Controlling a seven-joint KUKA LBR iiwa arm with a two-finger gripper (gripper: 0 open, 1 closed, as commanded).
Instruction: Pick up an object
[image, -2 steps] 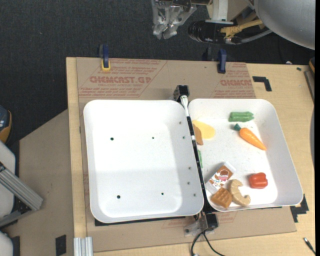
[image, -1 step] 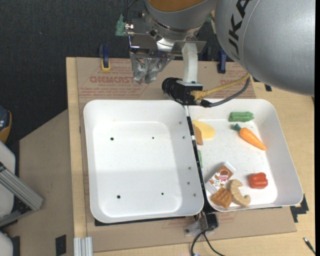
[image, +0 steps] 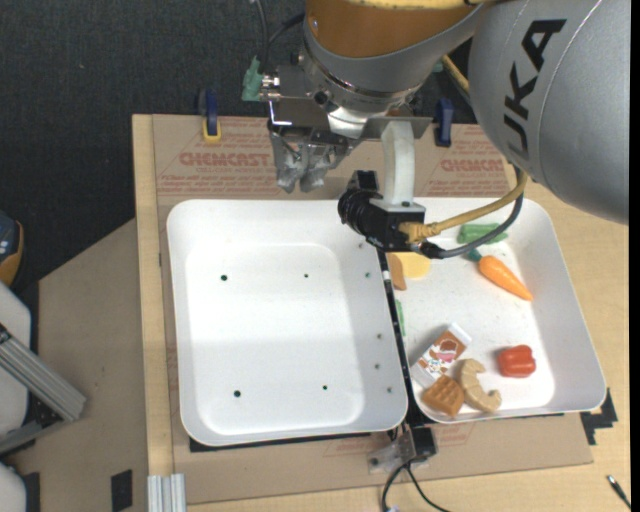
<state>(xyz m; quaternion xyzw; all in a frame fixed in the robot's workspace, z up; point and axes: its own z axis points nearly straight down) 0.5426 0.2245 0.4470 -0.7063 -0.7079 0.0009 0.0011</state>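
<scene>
Lying near-right in the right bin (image: 570, 300): pretzel (image: 478, 386), waffle piece (image: 444, 397), red pepper (image: 516, 361). Resting farther back, carrot (image: 504, 278), long axis slanting near-right. Hovering beyond the left bin (image: 190, 300), at far centre, gripper (image: 304, 168), carrying nothing; finger spread impossible to tell. Sitting well right and nearer than it: all objects.

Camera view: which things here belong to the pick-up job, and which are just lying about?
Job:
gripper
carrot
red piece
waffle
yellow wedge
snack packet
right bin

Lying about:
left bin
blue clamps
cardboard sheet
</scene>
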